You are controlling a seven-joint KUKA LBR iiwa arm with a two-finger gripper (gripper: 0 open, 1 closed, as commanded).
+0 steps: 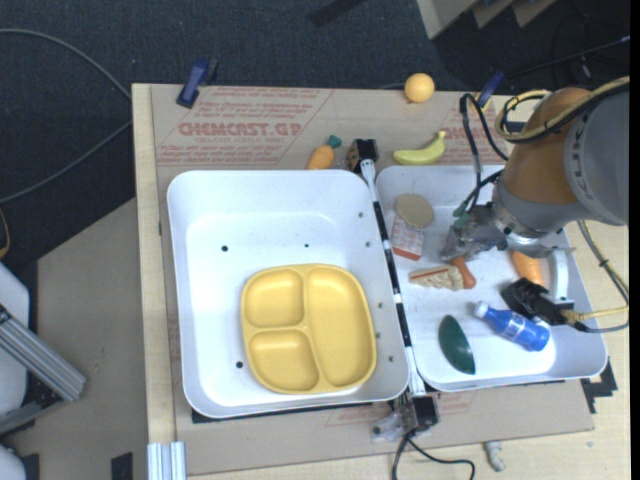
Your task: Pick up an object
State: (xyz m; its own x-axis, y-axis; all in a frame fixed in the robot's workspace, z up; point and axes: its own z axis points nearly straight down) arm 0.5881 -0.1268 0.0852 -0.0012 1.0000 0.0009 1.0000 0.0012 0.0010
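A blue clip (pixel 195 82) sits at the far left corner of the brown bench (pixel 150 268). The left bin (pixel 205 228) holds one thing: a yellow plate (pixel 308 326) with three parts, lying flat near the front. Behind the bins, on the bench, there is a little orange toy (pixel 322 156), then a yellow banana (pixel 420 150), and an orange ball (pixel 420 88) farther back.

The right bin (pixel 495 366) holds the small things to pick from. A jar (pixel 411 218) with a tan lid lies near the bin's left wall. In front of it lies a flat tan piece of food (pixel 438 279), and a small red-orange thing (pixel 462 271) touches its right end. A dark green leaf shape (pixel 457 344) lies near the front.

The gripper (pixel 466 240) is low in the right bin, just above the small red-orange thing and just right of the jar. I cannot tell if it is open or closed, or if it has hold of anything. The grey and orange arm (pixel 560 158) comes in from the right.

A blue bottle (pixel 514 327) lies on its side near the front. An orange carrot shape (pixel 528 266) lies behind it.
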